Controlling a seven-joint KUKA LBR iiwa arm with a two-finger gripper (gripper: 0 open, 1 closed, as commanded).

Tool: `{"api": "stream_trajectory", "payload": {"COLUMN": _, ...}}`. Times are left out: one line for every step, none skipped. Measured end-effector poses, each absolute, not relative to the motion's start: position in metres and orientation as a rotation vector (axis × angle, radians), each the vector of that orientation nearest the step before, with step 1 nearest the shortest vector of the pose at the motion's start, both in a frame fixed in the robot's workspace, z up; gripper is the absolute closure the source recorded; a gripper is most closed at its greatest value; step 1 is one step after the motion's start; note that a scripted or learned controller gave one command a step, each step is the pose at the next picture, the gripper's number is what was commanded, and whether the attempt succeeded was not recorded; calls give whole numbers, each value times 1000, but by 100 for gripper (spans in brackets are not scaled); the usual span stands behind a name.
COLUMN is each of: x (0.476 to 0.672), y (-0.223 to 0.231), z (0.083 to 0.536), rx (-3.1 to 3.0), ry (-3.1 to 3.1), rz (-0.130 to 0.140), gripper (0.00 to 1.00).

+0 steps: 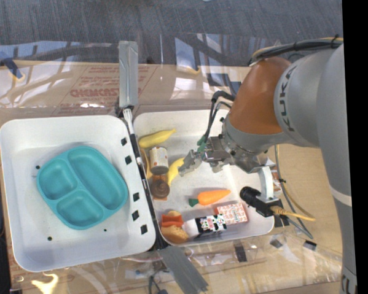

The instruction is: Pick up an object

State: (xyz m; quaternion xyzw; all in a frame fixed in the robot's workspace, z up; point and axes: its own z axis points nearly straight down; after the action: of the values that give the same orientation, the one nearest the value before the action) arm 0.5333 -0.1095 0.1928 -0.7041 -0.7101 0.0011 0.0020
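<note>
right bin point(262, 228): arm point(274, 108) hides its far side beyond carrot point(211, 197).

fixed overhead camera, slanted down, perhaps mid-distance, both bins point(13, 183).

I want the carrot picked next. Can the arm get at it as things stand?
Probably yes. The carrot lies apart from its neighbours on the right bin's floor, nothing over it, and the gripper hangs in the same bin just up-left of it.
</note>
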Motion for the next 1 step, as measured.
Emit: {"api": "stream_trajectory", "payload": {"x": 513, "y": -64, "z": 191, "rx": -2219, "ry": -2218, "rz": 5, "gripper": 0}}
